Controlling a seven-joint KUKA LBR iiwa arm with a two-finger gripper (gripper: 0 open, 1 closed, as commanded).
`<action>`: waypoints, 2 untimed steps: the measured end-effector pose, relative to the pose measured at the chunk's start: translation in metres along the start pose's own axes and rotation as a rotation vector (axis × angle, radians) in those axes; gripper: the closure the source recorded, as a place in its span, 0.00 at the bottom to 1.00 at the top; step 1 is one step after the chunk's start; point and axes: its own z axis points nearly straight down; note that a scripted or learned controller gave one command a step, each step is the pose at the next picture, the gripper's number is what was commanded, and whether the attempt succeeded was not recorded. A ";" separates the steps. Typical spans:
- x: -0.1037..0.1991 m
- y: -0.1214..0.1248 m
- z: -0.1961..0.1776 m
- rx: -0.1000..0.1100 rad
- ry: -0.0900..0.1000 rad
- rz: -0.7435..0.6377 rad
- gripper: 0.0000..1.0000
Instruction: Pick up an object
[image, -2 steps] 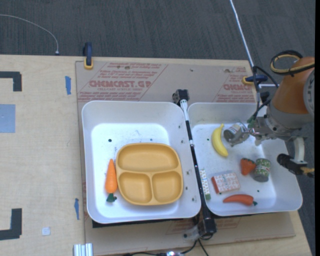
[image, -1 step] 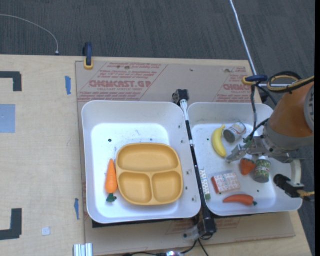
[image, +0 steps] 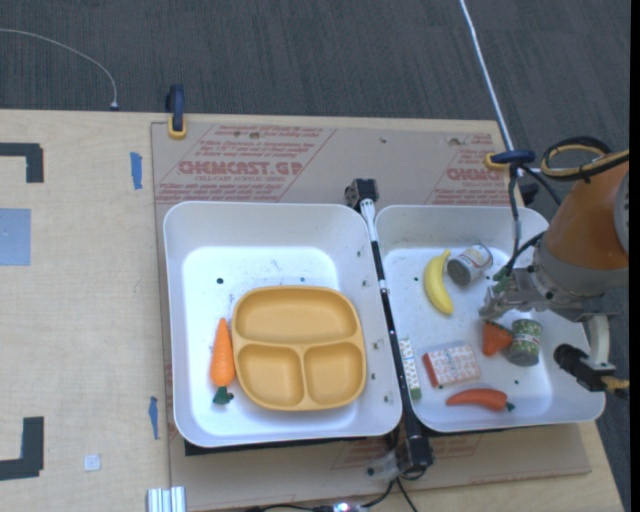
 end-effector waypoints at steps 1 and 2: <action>0.000 0.000 0.000 0.001 0.000 0.000 0.00; 0.061 -0.062 0.009 0.002 0.006 -0.001 0.00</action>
